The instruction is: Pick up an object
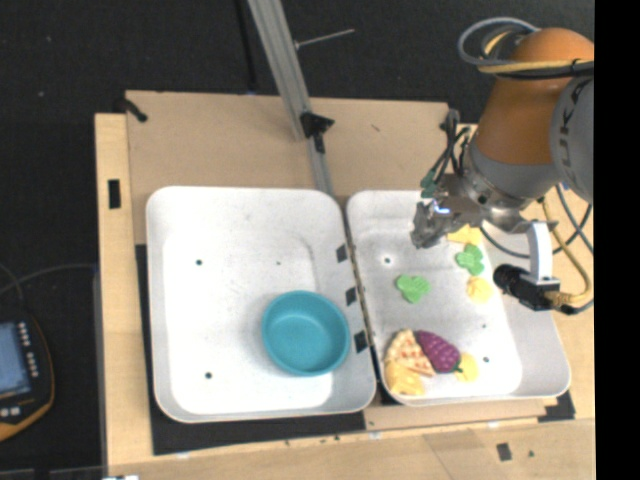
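**Desk:** What do you have on the bench, left to right?

**Caption:** You start at the far left of the jaws with a handset (18,366) off the bench edge. Then comes the left bin (200,238), with a blue bowl (301,332) well to the jaws' left and lower in the view. A grey pole (285,68) slants down to the seam between the bins.

**Desk:** And the arm?

**Caption:** You see the gripper (430,230) over the upper part of the right bin (530,368). Whether its jaws are spread or pressed together, you cannot tell; nothing shows between them.

**Desk:** Where are the things to pick?

**Caption:** All in the right bin. A green piece (411,288) lies just below the jaws. Further below sit a waffle (404,360) and purple grapes (438,349), touching. Just right of the jaws lie a yellow piece (464,235) and a second green (469,260), with another yellow (480,289) under them.
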`<state>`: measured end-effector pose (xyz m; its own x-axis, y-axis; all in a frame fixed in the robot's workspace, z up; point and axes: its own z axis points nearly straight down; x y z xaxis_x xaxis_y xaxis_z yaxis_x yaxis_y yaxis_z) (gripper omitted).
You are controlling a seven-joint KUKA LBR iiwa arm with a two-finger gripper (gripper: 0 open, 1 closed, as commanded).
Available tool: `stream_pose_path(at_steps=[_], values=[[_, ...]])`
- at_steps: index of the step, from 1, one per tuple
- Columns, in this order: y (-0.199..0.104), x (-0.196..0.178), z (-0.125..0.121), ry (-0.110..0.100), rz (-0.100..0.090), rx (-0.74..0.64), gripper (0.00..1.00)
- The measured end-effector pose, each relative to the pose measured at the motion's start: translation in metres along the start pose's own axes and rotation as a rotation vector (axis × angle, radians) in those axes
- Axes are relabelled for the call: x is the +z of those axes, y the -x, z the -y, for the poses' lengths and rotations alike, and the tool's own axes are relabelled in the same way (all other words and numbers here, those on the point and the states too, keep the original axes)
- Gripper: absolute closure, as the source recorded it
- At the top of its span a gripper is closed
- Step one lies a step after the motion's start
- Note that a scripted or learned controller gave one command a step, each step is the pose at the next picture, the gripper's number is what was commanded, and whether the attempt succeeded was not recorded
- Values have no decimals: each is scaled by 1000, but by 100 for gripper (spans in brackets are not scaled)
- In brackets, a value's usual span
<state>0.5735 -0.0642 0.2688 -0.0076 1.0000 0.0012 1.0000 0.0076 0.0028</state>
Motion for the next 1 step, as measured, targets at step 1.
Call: stream_pose_path(at_steps=[1], values=[[-40,11,-22,-1,2,2,100]])
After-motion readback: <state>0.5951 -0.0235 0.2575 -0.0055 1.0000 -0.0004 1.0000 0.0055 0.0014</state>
